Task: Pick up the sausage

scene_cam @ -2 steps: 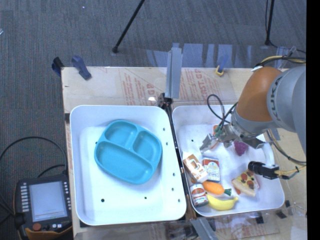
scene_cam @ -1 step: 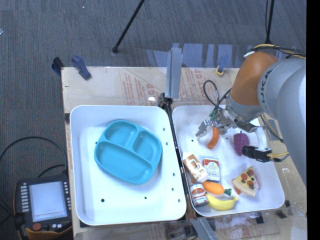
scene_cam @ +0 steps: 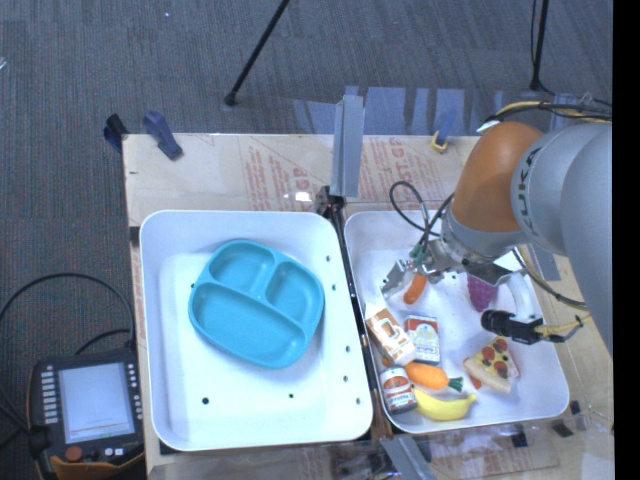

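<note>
The sausage is a short orange-red piece lying at a slant on the floor of the right bin, near its upper left. My gripper is low over it, reaching in from the right. Its fingers stand apart, one on each side of the sausage's upper end, so the gripper is open around it and not closed on it. The sausage's top end is partly hidden under the gripper.
Below the sausage lie two small cartons, a carrot, a can, a banana and a pizza slice. A purple item sits to the right. The left bin holds a blue divided plate.
</note>
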{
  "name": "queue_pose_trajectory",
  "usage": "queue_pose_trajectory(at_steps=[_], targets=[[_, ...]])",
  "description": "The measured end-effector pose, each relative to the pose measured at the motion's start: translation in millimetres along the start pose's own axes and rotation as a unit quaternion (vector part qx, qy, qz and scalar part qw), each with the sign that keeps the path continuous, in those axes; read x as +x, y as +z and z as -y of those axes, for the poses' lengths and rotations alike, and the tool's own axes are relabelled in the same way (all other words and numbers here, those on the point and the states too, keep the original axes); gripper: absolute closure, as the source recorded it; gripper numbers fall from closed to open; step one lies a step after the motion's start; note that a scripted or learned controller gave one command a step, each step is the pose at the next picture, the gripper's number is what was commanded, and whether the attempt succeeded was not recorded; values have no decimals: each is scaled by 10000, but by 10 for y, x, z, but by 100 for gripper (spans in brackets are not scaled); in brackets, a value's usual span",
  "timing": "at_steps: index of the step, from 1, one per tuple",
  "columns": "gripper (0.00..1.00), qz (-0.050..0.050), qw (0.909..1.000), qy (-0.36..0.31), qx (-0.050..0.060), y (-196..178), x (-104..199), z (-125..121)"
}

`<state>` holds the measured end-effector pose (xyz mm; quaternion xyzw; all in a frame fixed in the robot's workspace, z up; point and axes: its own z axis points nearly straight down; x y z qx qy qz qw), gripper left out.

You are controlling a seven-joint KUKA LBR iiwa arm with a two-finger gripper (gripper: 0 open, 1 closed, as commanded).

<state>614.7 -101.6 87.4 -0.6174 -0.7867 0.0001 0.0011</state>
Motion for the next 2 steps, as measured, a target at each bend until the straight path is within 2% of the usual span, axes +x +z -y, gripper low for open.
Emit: queue_pose_trajectory(at_steps=[1,2], targets=[[100,-3,10000,23,-5,-99,-14,-2],[100,7,9833,-1819,-10,-995,338,-12]])
